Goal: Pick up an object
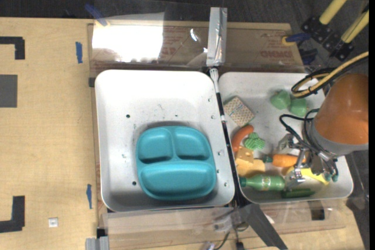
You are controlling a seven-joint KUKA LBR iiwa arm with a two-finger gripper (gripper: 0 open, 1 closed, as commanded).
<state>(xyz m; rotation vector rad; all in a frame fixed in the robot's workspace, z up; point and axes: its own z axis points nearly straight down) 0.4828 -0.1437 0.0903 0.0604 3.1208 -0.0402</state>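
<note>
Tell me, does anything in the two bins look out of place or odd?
Nothing looks damaged or spilled. The teal divided tray sits alone in the left bin, while small toy foods lie heaped along the right bin's near edge.

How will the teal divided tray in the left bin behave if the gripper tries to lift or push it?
The teal divided tray looks like rigid moulded plastic, so probably stiff and light for its size. It is wide with smooth, rounded edges, so two fingers would likely slip off unless they pinch a rim. Lying flat on the left bin floor, it should slide rather than roll or tip.
</note>
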